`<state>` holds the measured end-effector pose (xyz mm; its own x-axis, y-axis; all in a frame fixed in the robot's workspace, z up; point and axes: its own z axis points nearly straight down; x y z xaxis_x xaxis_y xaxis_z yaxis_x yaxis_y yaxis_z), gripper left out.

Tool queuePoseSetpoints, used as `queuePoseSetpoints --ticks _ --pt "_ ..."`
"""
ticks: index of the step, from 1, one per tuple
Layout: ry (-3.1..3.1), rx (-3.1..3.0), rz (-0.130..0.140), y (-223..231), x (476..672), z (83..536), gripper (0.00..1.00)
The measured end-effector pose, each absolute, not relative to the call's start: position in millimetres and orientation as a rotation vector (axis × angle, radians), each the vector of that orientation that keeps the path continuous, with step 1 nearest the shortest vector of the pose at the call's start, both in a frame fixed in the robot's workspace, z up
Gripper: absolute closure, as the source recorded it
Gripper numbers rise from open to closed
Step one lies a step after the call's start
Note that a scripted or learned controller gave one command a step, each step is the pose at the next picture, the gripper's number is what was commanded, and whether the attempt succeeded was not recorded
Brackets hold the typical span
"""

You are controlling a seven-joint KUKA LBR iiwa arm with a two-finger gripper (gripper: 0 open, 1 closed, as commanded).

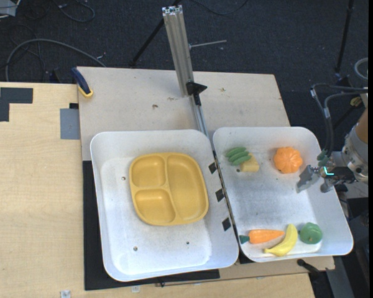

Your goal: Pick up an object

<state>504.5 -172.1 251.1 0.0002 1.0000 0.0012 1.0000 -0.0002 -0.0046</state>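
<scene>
In the right bin [267, 197] lie several toy foods: an orange fruit [288, 159] at the back, a green-and-yellow piece [242, 158] at the back left, and along the front a carrot [265, 235], a banana [283, 241] and a green pepper [310, 233]. My gripper [316, 180] hangs over the bin's right side, just right of and a little nearer than the orange fruit. Its fingers stand apart with nothing between them.
The left bin [112, 228] holds a yellow divided plate [168, 188]. A metal post [179, 48] rises behind the bins. Black clips [219, 194] sit along the seam between the bins. Cables hang at the far right beside the arm.
</scene>
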Motion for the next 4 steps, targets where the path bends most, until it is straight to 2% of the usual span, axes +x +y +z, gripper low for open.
queuePoseSetpoints --ticks 1,2,3,4 --pt "-2.219 -2.22 0.002 -172.1 504.8 251.7 0.0" --pt "-2.216 -2.217 0.006 -170.8 494.0 199.9 0.0" --pt "-2.215 -2.216 0.006 -166.9 498.2 137.1 0.0" --pt "-2.219 -2.22 -0.004 -168.0 500.5 93.1 0.0"
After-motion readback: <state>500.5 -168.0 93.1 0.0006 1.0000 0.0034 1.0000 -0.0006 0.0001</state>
